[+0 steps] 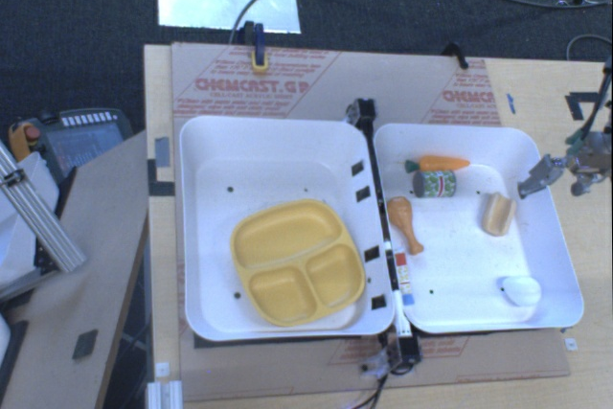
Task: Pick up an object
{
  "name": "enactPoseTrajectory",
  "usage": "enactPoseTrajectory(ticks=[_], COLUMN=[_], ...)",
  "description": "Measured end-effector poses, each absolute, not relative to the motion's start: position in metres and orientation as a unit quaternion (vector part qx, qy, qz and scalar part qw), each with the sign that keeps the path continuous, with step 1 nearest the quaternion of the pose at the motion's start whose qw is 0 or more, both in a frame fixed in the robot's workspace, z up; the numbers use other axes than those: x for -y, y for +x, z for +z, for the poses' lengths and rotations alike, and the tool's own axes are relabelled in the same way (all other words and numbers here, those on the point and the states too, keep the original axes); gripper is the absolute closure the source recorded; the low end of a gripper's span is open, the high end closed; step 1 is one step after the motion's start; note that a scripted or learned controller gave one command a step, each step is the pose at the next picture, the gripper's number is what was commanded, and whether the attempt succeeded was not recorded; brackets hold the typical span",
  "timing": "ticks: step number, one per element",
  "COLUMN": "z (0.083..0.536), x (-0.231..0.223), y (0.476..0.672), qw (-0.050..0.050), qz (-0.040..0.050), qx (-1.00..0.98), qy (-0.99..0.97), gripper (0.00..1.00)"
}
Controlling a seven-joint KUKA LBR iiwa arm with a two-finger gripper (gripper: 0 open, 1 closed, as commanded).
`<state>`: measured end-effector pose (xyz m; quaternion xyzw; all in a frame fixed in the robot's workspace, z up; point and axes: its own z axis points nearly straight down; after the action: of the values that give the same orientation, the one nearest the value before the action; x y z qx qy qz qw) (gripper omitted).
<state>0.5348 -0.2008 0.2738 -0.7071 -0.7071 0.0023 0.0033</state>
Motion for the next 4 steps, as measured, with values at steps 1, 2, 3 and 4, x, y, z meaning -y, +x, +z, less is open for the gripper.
enactPoseTrajectory(ticks=[1,2,3,4], z=[0.279,0.228,0.184,0.121], x=[0.2,0.196,0.189,0.19], y=[0.537,0.528,0.53,0.528], qw=[-0.001,0.001,0.001,0.002], qz=[-0.0004,0.0004,0.0002,0.0008], qx=[0.708,0.708,0.708,0.707], qy=[-0.706,-0.707,-0.707,-0.707], gripper=[0.0,0.0,0.0,0.0])
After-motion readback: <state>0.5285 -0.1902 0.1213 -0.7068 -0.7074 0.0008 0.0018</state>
